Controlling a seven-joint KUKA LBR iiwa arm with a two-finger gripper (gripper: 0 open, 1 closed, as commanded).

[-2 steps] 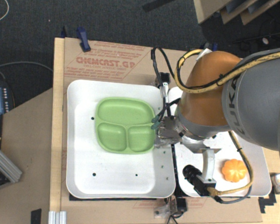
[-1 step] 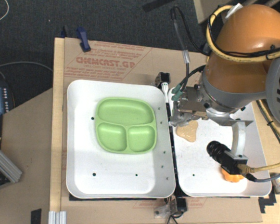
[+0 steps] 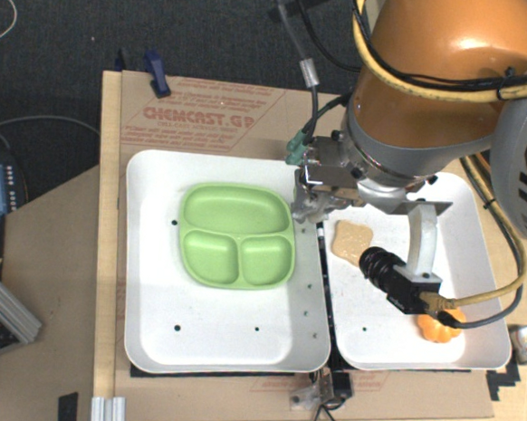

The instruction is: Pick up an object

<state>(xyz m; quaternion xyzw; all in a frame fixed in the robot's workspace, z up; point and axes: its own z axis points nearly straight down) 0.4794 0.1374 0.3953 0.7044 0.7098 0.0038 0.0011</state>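
The counter (image 3: 207, 119) is a tan board with red printing along its far side, and a blue clip (image 3: 156, 72) sits at its far left corner. On it the left bin (image 3: 146, 323) lies flat, with its raised white rim running close to the board's edge on the left and near sides. A green divided plate (image 3: 237, 236) sits in the far half of that bin, one large compartment at the back and two smaller ones toward the front; the near half of the bin floor around it is bare white. The two bins touch along a narrow seam at the middle.

In the right bin (image 3: 389, 351) a pale tan, toast-like piece (image 3: 349, 240) lies flat just right of the seam, with bare floor on its near side. Further right, near the front right corner, is a small orange object (image 3: 436, 328), rounded and bright, close to the bin's rim.

The arm (image 3: 438, 73) fills the upper right, its wide orange band above the grey wrist, reaching down over the far left part of the right bin. The gripper (image 3: 315, 195) hangs by the seam, just left of the tan piece; its tips are likely masked by the wrist housing, so I cannot tell how they stand. A black cylindrical fitting (image 3: 394, 279) with a yellow cable juts out between the tan piece and the orange object.
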